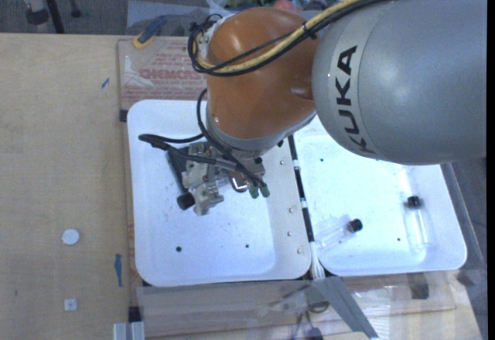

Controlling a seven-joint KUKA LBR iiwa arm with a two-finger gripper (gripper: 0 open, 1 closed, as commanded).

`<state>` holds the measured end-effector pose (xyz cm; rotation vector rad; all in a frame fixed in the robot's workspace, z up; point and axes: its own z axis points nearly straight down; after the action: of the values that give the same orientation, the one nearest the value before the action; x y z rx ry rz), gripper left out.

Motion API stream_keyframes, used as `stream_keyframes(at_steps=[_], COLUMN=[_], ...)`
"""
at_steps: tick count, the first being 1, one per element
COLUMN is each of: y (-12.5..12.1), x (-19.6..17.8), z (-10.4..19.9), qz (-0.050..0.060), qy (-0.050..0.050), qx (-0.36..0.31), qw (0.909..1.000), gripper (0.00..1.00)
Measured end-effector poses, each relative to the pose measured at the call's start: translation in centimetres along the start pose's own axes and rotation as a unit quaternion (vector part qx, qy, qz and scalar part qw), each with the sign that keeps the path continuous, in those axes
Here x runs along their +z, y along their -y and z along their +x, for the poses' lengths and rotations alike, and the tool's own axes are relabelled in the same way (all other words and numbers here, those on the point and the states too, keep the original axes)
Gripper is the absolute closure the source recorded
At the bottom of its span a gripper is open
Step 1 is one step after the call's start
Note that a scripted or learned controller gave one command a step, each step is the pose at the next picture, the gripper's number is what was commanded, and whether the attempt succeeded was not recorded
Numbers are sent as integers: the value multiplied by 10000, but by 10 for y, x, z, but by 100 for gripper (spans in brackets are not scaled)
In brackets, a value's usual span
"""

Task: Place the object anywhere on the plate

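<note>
Camera view has the gripper (207,190) low over the left bin (232,249). Whether it is wide or narrow cannot be told, and nothing is seen held in it. Two clear, black-capped vials lie in the right bin (371,192), well apart from the gripper: the left vial (336,233) by the inner wall, the right vial (417,224) near the outer one. Either is probably light, stiff, slick, apt to roll and perhaps fragile. Take it across mid-barrel, square to its length, with gentle pressure.
</note>
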<state>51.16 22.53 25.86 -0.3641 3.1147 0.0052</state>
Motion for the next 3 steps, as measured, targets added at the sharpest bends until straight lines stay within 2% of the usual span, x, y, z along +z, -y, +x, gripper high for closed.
stream_keyframes(at_steps=[1,2,3], y=[19,15,46], x=[76,68,112], z=[-79,1,-63], qz=[-2,3,5], qy=[0,-20,-1], qx=[-67,-601,587], qw=[10000,9982,9983], gripper=[100,100,100])
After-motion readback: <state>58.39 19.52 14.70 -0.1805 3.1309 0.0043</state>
